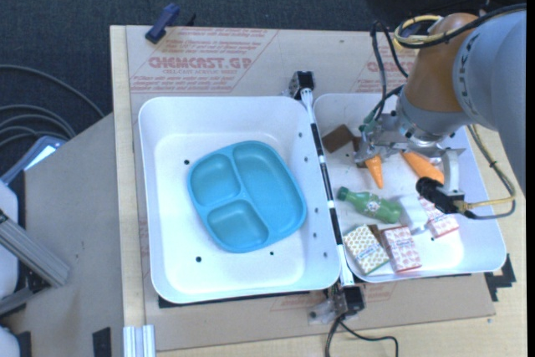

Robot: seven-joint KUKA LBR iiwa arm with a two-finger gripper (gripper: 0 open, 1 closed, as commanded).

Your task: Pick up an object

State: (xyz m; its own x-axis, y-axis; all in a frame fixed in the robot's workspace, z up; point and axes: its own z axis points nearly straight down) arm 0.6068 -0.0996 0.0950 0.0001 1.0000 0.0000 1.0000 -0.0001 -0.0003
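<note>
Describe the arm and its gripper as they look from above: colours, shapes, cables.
The arm is thick and rounded, smooth grey, with a broad orange band above the wrist. Thin black cables loop around that orange section, with a yellow one coiled near its top. The gripper below is a compact grey metal assembly, partly hidden under the wrist. No lettering can be made out on it.

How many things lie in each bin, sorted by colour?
Blue, left bin: 1, divided plate
Orange: 2, carrots
Green: 1, bottle
Brown: 1, block
Patterned packets: 3
Total: 8
</note>
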